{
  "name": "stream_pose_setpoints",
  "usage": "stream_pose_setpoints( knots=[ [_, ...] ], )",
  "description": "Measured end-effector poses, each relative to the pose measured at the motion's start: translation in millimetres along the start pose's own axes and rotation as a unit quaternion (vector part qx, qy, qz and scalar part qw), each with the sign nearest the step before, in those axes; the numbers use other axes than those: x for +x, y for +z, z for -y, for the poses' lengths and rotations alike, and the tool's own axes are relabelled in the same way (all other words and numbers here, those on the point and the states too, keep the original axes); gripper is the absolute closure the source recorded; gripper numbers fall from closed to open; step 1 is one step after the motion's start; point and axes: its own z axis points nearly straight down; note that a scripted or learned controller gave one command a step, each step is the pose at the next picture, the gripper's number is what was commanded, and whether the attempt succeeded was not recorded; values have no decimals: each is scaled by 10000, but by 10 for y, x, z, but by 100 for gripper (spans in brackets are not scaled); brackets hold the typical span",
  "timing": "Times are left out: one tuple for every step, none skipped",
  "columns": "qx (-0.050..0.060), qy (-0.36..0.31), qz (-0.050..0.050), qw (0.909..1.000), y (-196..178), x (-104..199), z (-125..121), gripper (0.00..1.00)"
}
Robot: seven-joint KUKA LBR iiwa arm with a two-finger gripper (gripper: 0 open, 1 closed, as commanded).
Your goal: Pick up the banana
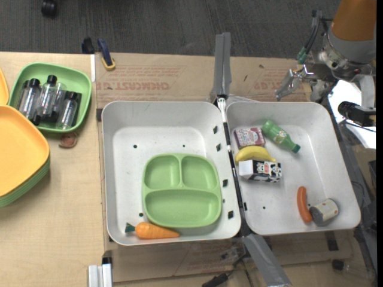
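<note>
Banana lies down at about seven o'clock from the gripper, well apart from it.

The right bin (pixel 335 130) holds the banana (pixel 254 153) in its left half, near the divider; the arm (pixel 353 17) hangs beyond the bin's far right corner, at its one o'clock. The gripper (pixel 297 80) sits outside the far rim, its thin fingers seemingly spread apart with nothing between them. The banana's long axis runs roughly nine to three o'clock, curved side up, wedged between the pink packet (pixel 249 137) at twelve and the milk carton (pixel 260 170) at six, touching both by the look of it.
</note>
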Motion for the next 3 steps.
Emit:
stream_pose_setpoints(
  knots=[
    [-6, -806, -2, 9967, 1094, -272, 372, 0],
    [-6, -1134, -4, 9936, 1881, 103, 647, 0],
    [-10, -1109, 0, 9938, 1788, 82, 647, 100]
  ],
)
